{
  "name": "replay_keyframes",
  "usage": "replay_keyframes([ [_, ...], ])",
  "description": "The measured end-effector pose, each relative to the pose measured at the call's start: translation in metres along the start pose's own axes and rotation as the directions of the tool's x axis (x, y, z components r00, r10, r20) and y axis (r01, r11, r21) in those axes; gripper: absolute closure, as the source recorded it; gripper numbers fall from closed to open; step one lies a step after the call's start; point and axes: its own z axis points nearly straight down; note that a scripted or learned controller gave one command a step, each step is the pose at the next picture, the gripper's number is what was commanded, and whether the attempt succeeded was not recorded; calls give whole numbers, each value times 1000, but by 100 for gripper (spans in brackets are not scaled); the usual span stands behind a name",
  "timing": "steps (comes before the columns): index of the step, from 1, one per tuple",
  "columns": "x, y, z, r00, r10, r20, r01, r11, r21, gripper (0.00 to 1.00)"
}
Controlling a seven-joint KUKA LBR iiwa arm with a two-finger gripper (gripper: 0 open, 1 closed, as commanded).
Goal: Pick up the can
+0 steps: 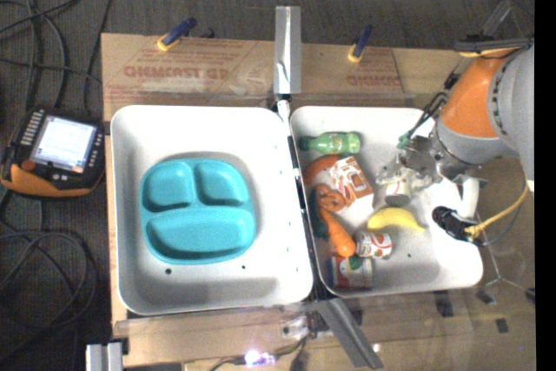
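Two white bins sit side by side on a bench. The left bin (122, 213) holds a turquoise divided plate (200, 208). The right bin (460, 269) holds clutter. The grey arm (495, 113) enters from three o'clock, its gripper (408, 174) hanging over the right bin's middle; whether it is wide or closed cannot be told. At the bin's six o'clock lies the can (375, 245), touching a banana (395, 220) just above it. A green bottle (334, 142) lies at eleven o'clock. Judging by this, the can is not yet grasped; reaching, gripping and lifting remain.
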Motion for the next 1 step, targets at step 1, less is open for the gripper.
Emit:
replay_keyframes([
  [1,-5,12,-70,995,98,4,-98,995,-3,100],
])
